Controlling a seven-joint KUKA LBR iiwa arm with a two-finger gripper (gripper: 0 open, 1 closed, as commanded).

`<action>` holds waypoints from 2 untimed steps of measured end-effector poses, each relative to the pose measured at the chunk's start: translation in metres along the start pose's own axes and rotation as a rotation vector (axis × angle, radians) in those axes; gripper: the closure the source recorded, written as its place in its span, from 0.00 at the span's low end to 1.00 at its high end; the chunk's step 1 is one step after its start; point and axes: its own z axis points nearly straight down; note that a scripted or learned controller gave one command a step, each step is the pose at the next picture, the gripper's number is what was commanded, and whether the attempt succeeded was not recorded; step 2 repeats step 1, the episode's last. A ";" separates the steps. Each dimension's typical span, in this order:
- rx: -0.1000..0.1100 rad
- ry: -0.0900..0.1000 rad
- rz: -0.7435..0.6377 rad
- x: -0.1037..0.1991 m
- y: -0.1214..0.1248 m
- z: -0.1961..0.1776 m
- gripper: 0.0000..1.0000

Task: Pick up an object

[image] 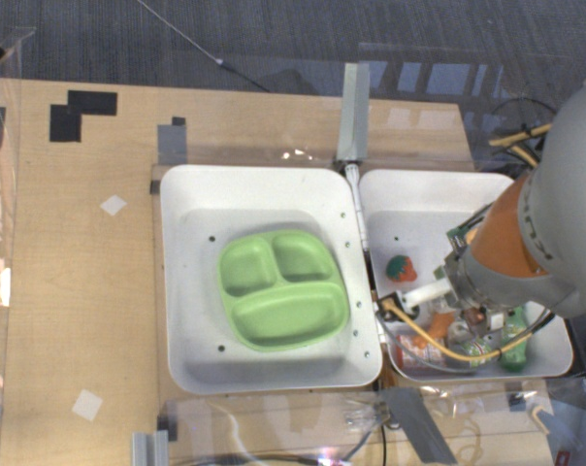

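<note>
- The grey arm (565, 192) with its orange band (502, 241) is reaching in from 3 o'clock and is hanging over the right bin (419, 187).
- The gripper (463, 323) is sitting low at the bin's 6 o'clock end, among a cluster of small objects; cables and the wrist are covering it, so I cannot tell how it is set or whether it is pinching anything.
- A small red and green toy, like a strawberry (401, 268), is lying near the middle of the right bin, at about 10 o'clock from the gripper and apart from it.
- A green object (513, 357) is lying by the bin's 5 o'clock corner, just beside the gripper's clutter.
- A yellow cable (429, 340) is looping across the bin's lower end.
- The left bin (191, 260) is holding a green divided plate (283, 289), which is lying flat near its centre.
</note>
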 end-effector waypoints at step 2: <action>-0.002 0.001 0.025 0.001 -0.001 0.000 1.00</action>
